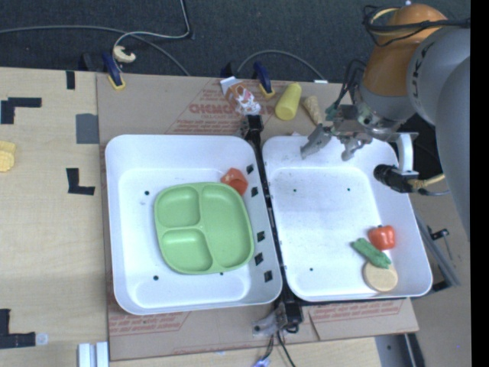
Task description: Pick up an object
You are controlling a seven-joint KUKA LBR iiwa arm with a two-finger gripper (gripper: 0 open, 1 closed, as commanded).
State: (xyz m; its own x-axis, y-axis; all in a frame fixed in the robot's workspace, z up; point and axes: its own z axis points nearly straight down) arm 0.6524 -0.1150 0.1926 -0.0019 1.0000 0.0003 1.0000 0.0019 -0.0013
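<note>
Above the right bin [428, 281], gripper [331, 147] with fingers spread, nothing between them; red tomato [383, 237], green piece [370, 252] and tan disc [380, 278] overlap, shapes indistinct

Both white bins [122, 205] look like smooth plastic with a faint sheen. The green plate [203, 228] in the bin far from the gripper [331, 147] is matt plastic. The gripper's fingers [313, 143] look like dull grey metal. Below the bins lies flat brown cardboard [176, 105], printed and matt. The arm's orange band [393, 60] is glossy.
</note>
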